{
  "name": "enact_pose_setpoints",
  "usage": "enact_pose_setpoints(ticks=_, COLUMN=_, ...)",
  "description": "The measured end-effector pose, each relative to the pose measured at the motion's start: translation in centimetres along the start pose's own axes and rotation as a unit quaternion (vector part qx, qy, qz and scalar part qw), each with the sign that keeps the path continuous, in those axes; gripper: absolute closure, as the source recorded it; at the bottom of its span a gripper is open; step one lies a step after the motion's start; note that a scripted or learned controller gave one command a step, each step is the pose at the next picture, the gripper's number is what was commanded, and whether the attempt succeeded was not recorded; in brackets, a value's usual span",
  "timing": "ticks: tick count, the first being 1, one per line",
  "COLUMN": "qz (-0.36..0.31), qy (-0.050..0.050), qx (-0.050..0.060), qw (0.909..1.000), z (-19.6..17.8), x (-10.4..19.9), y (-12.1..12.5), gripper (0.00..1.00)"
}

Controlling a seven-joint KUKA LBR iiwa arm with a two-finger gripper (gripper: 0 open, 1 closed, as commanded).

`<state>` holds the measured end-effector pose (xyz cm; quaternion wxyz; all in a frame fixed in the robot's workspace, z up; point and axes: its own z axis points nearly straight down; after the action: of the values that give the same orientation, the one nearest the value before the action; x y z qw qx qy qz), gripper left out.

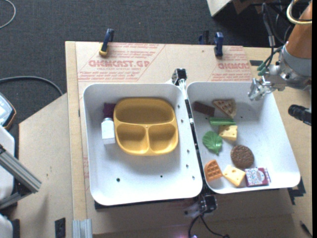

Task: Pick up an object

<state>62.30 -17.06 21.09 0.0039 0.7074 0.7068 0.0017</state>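
Observation:
The right bin (277, 133) holds several toy foods: a dark brown bar (203, 108), a pizza slice (225, 106), a green bean (221, 121), a cheese wedge (228, 132), a green leaf (212, 142), a brown cookie (242, 156), a waffle (214, 170), a second cheese piece (234, 175) and a red-and-white packet (257, 176). My gripper (257, 89) hangs over that bin's far right corner, above and to the right of the pizza slice, with nothing seen between its fingers.
The left bin (94, 172) holds a yellow divided plate (145, 125), a small white bottle (108, 130) and a dark purple item (109, 108) at the plate's left. Blue clamps (218, 43) grip the board's far edge. Cables run at the right.

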Motion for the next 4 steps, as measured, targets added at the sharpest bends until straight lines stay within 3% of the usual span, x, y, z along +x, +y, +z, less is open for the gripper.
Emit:
enact_pose_setpoints(ticks=1, qz=-0.001, qy=0.001, qx=0.001, qw=1.0, z=-1.5, x=0.0, y=0.1, gripper=1.0)
enact_pose_setpoints(ticks=3, qz=-0.002, qy=0.003, qx=0.006, qw=1.0, z=-2.7, x=9.3, y=-5.9, gripper=1.0)
enact_pose_setpoints(ticks=4, qz=-0.001, qy=0.003, qx=0.007, qw=1.0, z=-0.6, x=11.4, y=-8.0, gripper=1.0)
